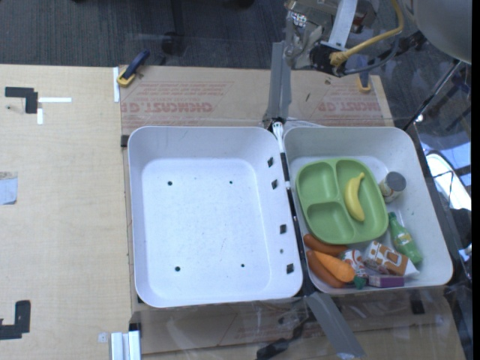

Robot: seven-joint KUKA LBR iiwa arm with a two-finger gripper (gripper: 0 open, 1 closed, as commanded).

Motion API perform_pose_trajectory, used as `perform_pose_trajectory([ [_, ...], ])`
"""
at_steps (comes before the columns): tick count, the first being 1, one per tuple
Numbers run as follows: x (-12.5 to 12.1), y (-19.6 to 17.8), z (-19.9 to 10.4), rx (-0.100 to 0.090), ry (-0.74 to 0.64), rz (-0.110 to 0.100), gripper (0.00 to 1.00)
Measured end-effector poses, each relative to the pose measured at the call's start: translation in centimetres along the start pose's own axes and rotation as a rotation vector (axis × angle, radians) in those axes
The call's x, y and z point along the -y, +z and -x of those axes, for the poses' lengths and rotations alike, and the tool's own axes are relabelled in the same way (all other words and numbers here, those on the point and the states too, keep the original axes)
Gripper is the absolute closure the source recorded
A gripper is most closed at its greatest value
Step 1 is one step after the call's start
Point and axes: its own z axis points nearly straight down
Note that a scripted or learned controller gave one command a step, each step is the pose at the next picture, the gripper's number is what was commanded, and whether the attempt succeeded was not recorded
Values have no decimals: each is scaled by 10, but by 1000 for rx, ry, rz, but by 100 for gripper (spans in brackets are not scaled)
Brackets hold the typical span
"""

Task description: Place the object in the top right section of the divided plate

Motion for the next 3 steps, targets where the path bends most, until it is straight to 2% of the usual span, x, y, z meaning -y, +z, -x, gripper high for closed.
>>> perform_pose_trajectory([
  [1, 47, 0, -69, 0, -98, -1, 100],
  [2, 54, 0, -113, 0, 97, 0, 100],
  [3, 43, -1, -116, 0, -383, 2, 100],
])
